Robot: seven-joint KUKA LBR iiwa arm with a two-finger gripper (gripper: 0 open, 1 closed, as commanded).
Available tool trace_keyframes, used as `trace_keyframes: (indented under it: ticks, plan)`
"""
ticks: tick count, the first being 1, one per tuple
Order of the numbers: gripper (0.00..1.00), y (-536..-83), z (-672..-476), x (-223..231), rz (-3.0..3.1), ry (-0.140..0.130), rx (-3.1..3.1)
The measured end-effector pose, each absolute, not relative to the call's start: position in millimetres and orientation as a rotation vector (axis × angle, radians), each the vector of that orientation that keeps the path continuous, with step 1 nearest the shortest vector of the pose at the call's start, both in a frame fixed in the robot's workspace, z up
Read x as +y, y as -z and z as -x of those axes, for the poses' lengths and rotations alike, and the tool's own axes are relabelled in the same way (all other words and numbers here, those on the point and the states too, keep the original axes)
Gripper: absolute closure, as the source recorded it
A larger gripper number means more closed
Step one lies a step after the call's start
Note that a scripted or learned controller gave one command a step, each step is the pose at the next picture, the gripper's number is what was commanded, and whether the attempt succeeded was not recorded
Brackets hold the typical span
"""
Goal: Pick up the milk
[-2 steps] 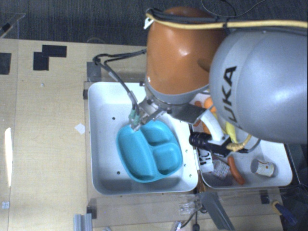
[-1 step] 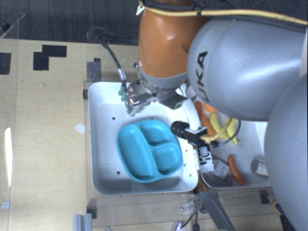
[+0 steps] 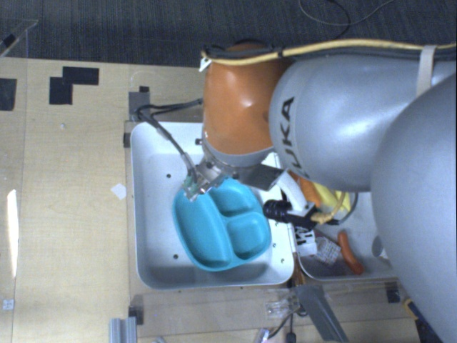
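From my seat: arm (image 3: pixel 335 120) comes in over the right edge of the worktop (image 3: pixel 64 191) and blocks most of the right bin (image 3: pixel 314 269). The orange band (image 3: pixel 235 106) sits above the far edge of the left bin (image 3: pixel 153 213). The hand (image 3: pixel 194 183) is low in the left bin, right at the far-left rim of a blue tray (image 3: pixel 214 241), touching it or v. close. Can't tell how far open the hand is, and I see nothing held in it. A cable (image 3: pixel 168 138) runs from the bin's far-left corner down to the hand.

Why it sits there: my guess is the program aimed at the tray, prob. a bad target, since no milk lies in that bin as far as I can see. The tray is tilted, one side riding up toward the bin's right wall, so it would slide if nudged.

Milk (image 3: pixel 308 239): best candidate is a small white piece w/ black print, in the right bin, at its left wall, toward the worktop's near edge. Mostly hidden under the arm, so not sure. Looks boxy and pale; shape and pose unclear. Near it are a yellow item (image 3: pixel 332 199) and an orange stick (image 3: pixel 348 254). Hand and milk are well apart, w/ the bin walls between them. Pick not begun, I'd say.
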State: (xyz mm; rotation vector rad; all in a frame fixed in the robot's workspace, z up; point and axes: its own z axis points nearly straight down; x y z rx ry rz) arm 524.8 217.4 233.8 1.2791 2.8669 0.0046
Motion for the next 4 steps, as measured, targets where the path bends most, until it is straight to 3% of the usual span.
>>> trace_keyframes:
  ticks: [1,2,3,4]
  plan:
    - [1.0,-218,-491.8,228,-1.247,-0.005,2.881]
    - [1.0,-330,-487.7,222,-1.426,-0.009,2.794]
    - [1.0,-287,-487.7,180,-1.401,-0.005,2.809]
    - [1.0,-386,-487.9,220,-1.226,-0.012,2.885]
